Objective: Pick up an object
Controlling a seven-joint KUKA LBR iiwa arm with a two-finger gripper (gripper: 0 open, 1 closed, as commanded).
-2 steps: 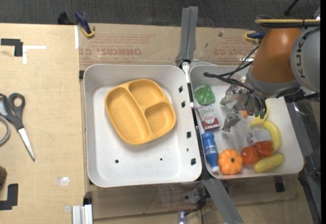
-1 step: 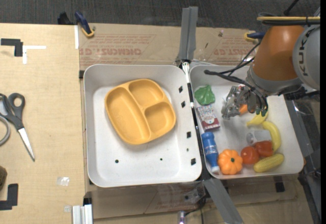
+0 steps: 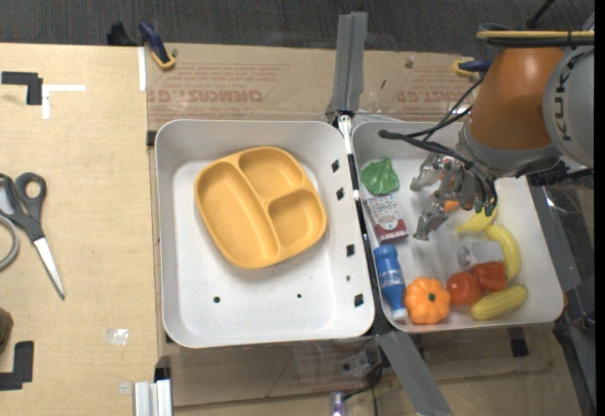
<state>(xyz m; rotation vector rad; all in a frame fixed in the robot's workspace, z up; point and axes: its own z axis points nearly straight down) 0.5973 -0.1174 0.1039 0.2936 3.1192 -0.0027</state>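
I have the gripper (image 3: 433, 201) hanging over the right bin (image 3: 544, 315) at mid-right, fingers spread and empty, placed above bare floor beside the banana (image 3: 501, 239).

Two bins sit side by side on the table (image 3: 76, 310). The left bin (image 3: 180, 301) holds a plate (image 3: 260, 206). In the right bin (image 3: 539, 305), a bottle (image 3: 388, 277) lies along the left wall, with a packet (image 3: 386, 216) behind it and a pepper (image 3: 380, 176) behind that. A pumpkin (image 3: 427, 301), tomato (image 3: 463, 287) and corn (image 3: 498, 303) sit along the front, with a banana (image 3: 501, 239) behind the corn. Scissors (image 3: 36, 225) lie on the table, far left of the bins.
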